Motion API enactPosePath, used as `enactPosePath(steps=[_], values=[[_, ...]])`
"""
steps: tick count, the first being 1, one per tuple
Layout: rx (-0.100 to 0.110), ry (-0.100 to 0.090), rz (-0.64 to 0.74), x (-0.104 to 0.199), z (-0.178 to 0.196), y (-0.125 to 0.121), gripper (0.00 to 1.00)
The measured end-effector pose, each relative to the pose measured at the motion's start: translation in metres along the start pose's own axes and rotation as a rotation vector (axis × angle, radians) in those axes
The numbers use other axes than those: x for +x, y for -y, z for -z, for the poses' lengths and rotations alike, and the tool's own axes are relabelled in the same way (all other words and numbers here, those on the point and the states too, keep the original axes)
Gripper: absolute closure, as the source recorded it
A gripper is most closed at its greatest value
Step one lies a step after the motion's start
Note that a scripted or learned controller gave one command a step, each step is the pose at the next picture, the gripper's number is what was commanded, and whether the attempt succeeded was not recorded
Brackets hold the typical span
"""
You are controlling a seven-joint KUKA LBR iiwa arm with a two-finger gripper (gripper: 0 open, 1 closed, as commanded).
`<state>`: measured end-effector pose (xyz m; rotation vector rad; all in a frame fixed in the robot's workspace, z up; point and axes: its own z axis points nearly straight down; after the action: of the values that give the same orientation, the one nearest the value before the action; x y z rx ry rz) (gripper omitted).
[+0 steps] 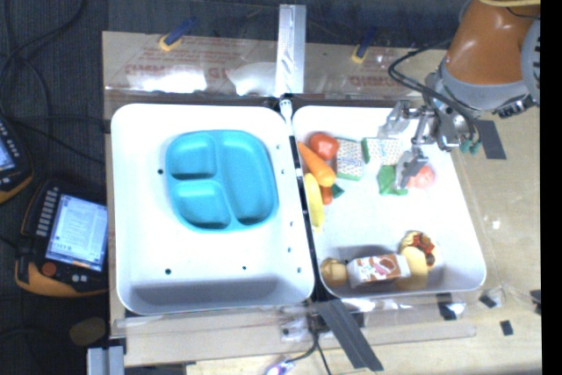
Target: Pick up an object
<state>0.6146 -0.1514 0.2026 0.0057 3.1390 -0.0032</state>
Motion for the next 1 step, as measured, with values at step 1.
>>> enactPosePath(steps=[1], values=[[0.001, 0.0, 0.052, -0.0535, -0.0325, 0.0514, 0.0]])
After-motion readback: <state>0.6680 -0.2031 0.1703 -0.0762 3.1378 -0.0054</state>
